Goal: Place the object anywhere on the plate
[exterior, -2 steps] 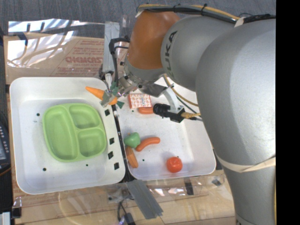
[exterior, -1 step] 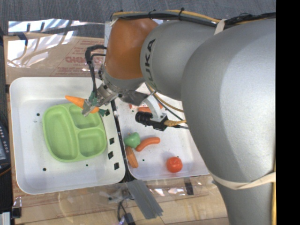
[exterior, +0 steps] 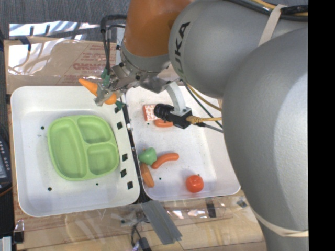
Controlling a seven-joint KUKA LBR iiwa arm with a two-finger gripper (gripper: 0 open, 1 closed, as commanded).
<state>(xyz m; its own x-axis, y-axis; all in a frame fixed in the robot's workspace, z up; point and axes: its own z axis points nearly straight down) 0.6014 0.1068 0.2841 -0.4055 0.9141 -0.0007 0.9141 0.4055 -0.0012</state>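
Carrot sits pinched in my claw, over the left bin's far edge. Nearer and left of the claw lies the green plate, so I judge I should carry it well over a compartment before letting go. Fingertips are hard to make out.

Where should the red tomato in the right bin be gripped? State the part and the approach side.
Grip the tomato across its widest middle, coming straight down from above. It is round, so any finger line should work, and it sits apart from the orange sausage, leaving room around it.
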